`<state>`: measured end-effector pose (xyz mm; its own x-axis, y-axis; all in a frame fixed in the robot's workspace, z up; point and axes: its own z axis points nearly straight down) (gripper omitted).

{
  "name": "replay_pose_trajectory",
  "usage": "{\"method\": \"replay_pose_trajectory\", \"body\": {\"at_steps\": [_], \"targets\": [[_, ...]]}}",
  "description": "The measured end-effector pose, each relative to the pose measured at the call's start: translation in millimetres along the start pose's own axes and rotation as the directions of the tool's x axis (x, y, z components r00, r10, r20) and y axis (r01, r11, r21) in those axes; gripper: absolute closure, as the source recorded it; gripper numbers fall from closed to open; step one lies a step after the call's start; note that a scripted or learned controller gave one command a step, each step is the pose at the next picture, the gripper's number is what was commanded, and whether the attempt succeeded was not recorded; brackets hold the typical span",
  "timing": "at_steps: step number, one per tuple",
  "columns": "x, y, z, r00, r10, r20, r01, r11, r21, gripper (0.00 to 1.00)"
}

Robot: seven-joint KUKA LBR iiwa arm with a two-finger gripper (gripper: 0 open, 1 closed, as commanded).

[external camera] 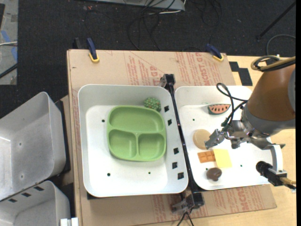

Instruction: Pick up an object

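Gripper [219, 138] partly hides the tan disc [201, 137].

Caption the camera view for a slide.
Gripper hovers over right bin near cookie, cracker and yellow block; green tray fills left bin.

**Orange band, grey wrist, black cabling**

Here's the arm [275, 102]: a broad, rounded orange band, glossy on top, sitting above a smooth grey collar. At nine o'clock from that collar, the metal-grey gripper [217, 139], blocky and angular. A thin black cable [225, 94] loops off at eleven o'clock. A black fitting [265, 169] on a pale bracket sits at six o'clock.
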<state>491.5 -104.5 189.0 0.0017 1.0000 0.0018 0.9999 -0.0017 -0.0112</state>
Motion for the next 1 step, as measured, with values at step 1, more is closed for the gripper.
{"method": "replay_pose_trajectory", "body": {"at_steps": [1], "targets": [[0.0, 2.5, -4.3, 1.0, -0.002, 0.002, 0.002, 1.0, -0.01, 0.0]]}}
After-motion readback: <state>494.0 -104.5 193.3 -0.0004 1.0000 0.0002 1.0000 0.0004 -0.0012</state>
